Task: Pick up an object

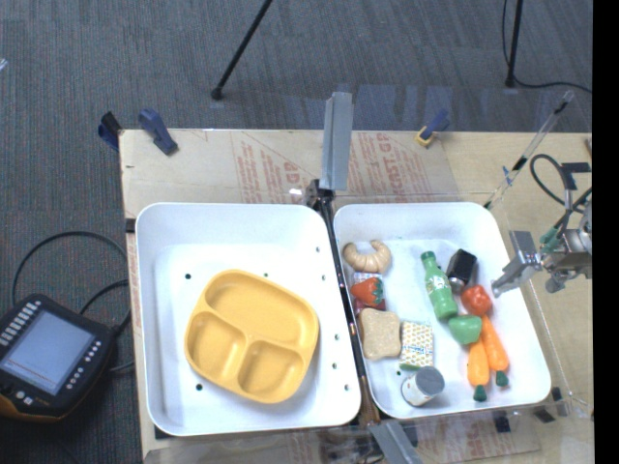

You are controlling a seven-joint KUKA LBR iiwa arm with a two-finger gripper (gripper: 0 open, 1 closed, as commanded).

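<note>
Two white bins sit side by side on the bench below us, and the gripper [511, 271] hangs at the far right, just over the outer rim of the right bin [406, 211]. We see a grey metal finger slanting down and left from the wrist hardware, but we cannot tell how its jaws stand; nothing shows between them, and they appear to touch none of the objects.

The things to pick from all lie in the right bin. Nearest the gripper is a red pepper [476, 300], with a small black block [461, 266] just up and left of it. A green bottle [438, 285] lies lengthwise beside them, its cap toward the far wall. Below the pepper we see a green pepper [465, 329], then two orange carrots [486, 354] lying close together, pointing toward the near rim. Along the bin's left side lie a croissant [368, 255], a strawberry-like red piece [368, 292], a slice of bread [380, 334] and a small patterned packet [417, 342] touching the bread. A tin can [423, 386] lies near the front wall.

In the left bin [164, 230] rests a yellow divided plate [252, 335] with three compartments.
</note>
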